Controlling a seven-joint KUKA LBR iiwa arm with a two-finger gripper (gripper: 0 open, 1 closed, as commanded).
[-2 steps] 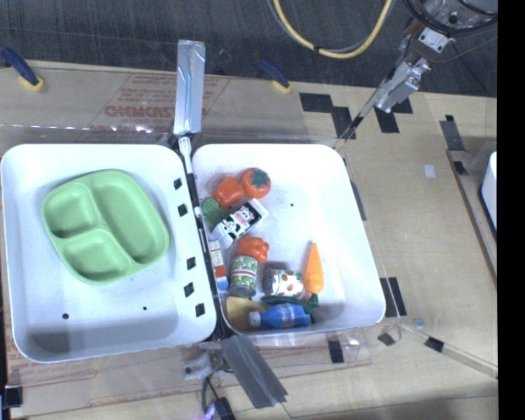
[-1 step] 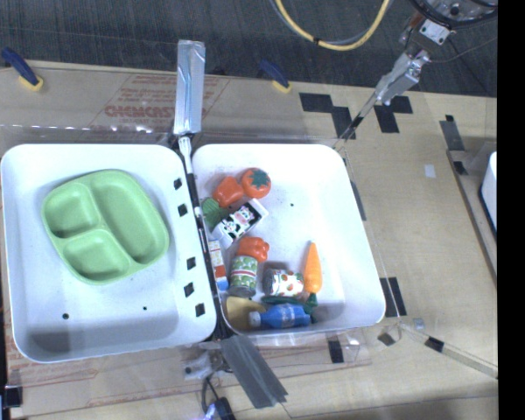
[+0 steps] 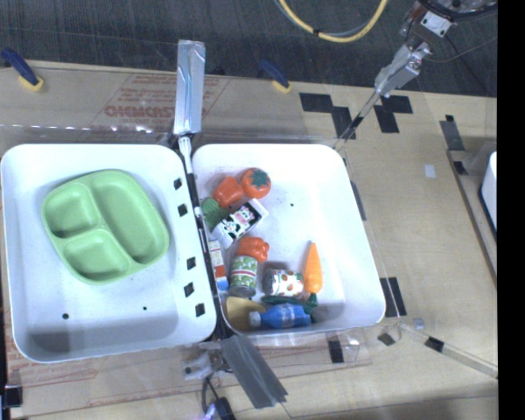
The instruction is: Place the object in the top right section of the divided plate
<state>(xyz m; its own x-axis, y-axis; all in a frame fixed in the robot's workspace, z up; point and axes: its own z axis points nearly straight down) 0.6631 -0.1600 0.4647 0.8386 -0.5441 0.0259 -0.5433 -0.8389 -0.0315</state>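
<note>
The green divided plate (image 3: 106, 226) lies in the left bin (image 3: 35, 322); its three sections hold nothing. The right bin (image 3: 350, 234) holds several toy foods: a red tomato (image 3: 255, 181), a black-and-white carton (image 3: 237, 222), an orange pepper (image 3: 252, 248), a small can (image 3: 243, 277), a carrot (image 3: 313, 268) and a blue bottle (image 3: 283, 315). My gripper (image 3: 360, 117) hangs slanted above the bench just beyond the right bin's far right corner, well above the toys and touching none of them.
A taped divider (image 3: 189, 103) runs between the two bins. Yellow cable (image 3: 332, 24) loops behind the bench at the top. Black marker squares (image 3: 332, 108) sit on the wooden bench (image 3: 429, 234) to the right of the bins.
</note>
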